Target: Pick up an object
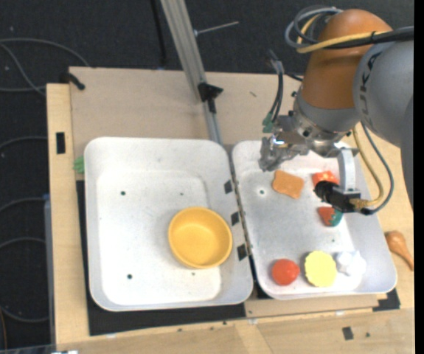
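Bench (145, 98): light brown board on a dark floor, bearing two shallow white bins side by side.
Left bin (116, 175): white, rounded corners, holding a yellow bowl (200, 236) upright in its near right part, close to the wall shared with the other bin.
Right bin (270, 220): white, holding several small objects under and near the arm.
Arm (344, 57): grey with an orange band, reaching in from the right, wrist over the far part of the right bin.
Gripper (274, 155): low over the far left corner of the right bin; spread or pressed together cannot be told from this angle; nothing seen pinched.
Orange block (288, 184): lying flat in the right bin, just near and right of the gripper, apart from it.
Red piece (324, 178): right of the orange block, partly hidden by the arm's black fitting (338, 196).
Red-and-green piece (329, 215): toward the right wall, nearer than the red piece.
Red ball (285, 271): at the near edge of the right bin.
Yellow disc (320, 268): just right of the red ball.
White lump (350, 264): beside the yellow disc, in the near right corner.
Metal post (186, 43): slanting from the far edge down to between the bins.
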Robot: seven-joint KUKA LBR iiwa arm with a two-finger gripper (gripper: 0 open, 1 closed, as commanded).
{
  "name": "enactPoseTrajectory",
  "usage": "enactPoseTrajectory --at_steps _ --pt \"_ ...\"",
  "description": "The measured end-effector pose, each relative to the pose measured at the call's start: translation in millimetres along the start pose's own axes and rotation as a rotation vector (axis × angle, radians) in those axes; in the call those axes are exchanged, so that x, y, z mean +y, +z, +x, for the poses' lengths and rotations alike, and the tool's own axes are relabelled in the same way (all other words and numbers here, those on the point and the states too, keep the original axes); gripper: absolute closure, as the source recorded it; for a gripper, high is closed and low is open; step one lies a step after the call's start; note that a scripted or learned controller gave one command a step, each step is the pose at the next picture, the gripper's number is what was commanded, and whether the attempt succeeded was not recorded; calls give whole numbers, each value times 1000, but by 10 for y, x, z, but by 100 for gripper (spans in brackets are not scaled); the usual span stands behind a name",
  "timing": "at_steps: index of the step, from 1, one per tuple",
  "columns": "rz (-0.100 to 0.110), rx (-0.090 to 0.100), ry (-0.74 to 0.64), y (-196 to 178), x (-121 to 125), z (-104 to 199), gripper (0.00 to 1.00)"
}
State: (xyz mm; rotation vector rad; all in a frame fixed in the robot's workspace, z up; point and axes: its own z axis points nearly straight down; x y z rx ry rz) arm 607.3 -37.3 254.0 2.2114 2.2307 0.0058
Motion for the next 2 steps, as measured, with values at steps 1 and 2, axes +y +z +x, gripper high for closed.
enactPoseTrajectory --at_steps 1,2 --pt "4 -2 1 117 76 559 100" --pt "4 0 0 105 13 1181 100"
